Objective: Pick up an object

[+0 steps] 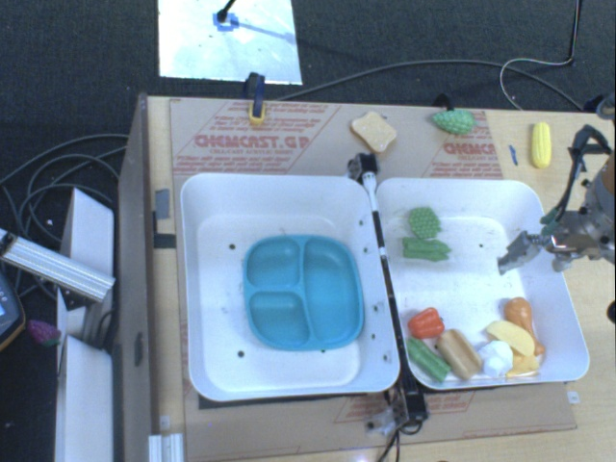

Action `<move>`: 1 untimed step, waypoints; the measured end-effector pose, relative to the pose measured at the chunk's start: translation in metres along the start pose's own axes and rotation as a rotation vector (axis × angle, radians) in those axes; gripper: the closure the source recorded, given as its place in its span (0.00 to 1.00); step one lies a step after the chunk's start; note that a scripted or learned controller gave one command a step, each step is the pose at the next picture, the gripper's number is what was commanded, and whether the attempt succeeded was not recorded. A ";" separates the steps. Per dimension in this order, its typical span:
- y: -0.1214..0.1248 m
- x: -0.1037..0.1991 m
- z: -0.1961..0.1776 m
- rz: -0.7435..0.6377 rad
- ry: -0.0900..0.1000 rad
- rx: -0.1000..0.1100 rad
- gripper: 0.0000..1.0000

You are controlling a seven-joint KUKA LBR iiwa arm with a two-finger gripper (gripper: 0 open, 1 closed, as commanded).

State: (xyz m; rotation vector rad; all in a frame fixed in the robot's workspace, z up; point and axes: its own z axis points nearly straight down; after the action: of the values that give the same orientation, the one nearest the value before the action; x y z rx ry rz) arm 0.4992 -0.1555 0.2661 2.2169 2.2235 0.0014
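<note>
In the left bin (207, 258) lies a blue divided plate (303, 292), near its middle. In the right bin (553, 258) a green broccoli piece (423, 222) and a green bean pod (425, 249) lie at the upper left, touching each other. Along the front wall there is a pile of toy food (472, 345): a red pepper, a sausage, a banana, an orange piece. The gripper (517, 251) hangs over the right side of this bin, and whether it is open or closed I cannot tell.

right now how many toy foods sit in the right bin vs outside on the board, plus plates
Toy foods in the right white bin: 8
Toy foods on the cardboard board behind the bins: 3
Blue divided plastic plate in the left white bin: 1
Total: 12
</note>
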 end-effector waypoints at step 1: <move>0.025 0.033 0.085 0.000 0.001 0.003 0.00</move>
State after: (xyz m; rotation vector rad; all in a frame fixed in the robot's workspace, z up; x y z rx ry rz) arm 0.5242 -0.1221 0.1811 2.2184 2.2256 -0.0001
